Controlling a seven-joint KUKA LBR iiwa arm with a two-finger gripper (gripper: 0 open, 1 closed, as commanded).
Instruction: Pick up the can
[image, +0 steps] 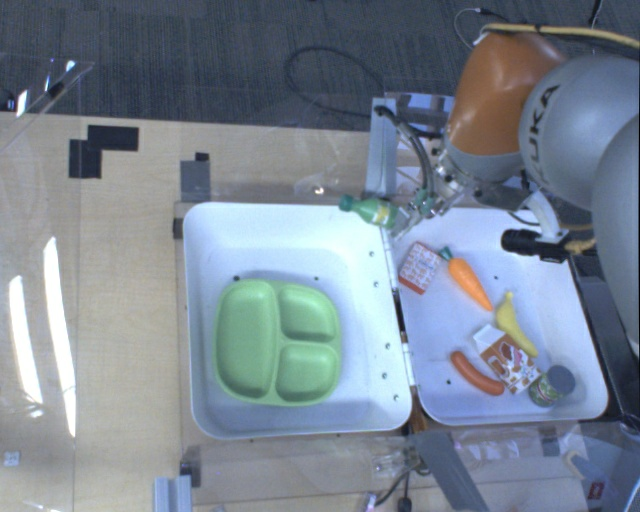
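Grey can against right bin's near corner

My arm is made of big rounded shells in smooth light grey, and dark KUKA lettering runs along one curved edge. Above my wrist sits a glossy orange dome, brighter where the light catches it. A yellow cable arcs over the top of that orange part, with thin black cables looping near it. Below the orange comes a grey collar, then my end effector, a small cluster of thin metal parts and wires
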